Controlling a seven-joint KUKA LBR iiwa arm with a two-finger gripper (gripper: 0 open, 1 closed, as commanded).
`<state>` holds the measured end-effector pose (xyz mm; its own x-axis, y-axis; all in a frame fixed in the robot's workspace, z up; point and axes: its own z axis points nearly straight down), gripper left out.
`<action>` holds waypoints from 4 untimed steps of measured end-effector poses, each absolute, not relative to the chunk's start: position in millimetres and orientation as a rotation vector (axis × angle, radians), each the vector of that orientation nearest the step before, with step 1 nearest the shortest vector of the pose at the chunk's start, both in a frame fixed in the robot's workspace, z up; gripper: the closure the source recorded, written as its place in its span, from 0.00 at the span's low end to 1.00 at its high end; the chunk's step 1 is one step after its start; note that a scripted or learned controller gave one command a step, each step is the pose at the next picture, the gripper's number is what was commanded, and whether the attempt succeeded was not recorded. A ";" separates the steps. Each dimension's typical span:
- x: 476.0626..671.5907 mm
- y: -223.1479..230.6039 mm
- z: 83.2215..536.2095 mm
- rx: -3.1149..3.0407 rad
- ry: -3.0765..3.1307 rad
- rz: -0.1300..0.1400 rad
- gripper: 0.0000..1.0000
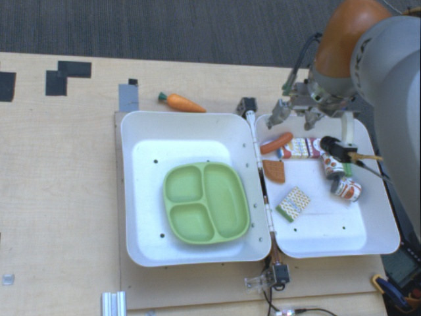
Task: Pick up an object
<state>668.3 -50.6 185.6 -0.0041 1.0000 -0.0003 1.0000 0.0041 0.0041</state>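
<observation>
Green tray (pixel 206 203), orange carrot (pixel 182 103), seemingly checkered packet (pixel 293 203).

- my gripper (pixel 296 120) hangs over the far rim of the right bin (pixel 368 239), fingers spread with nothing between them.
- just below me, a red sausage (pixel 276 143) lies beside a small carton (pixel 304 148).
- further in lie an orange wedge (pixel 273 171), a checkered packet (pixel 293 203) and a small can (pixel 346 189) (label too small to read).
- the left bin (pixel 128 176) holds a green divided plate (pixel 207 203).
- a carrot (pixel 183 103) lies on the bench (pixel 59 176) beyond that bin.
</observation>
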 end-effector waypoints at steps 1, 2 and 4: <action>628.3 -98.1 85.5 2.215 2.221 0.004 0.00; 630.1 -97.0 97.7 2.211 2.224 0.009 1.00; 670.4 -77.3 186.7 2.212 2.226 0.010 1.00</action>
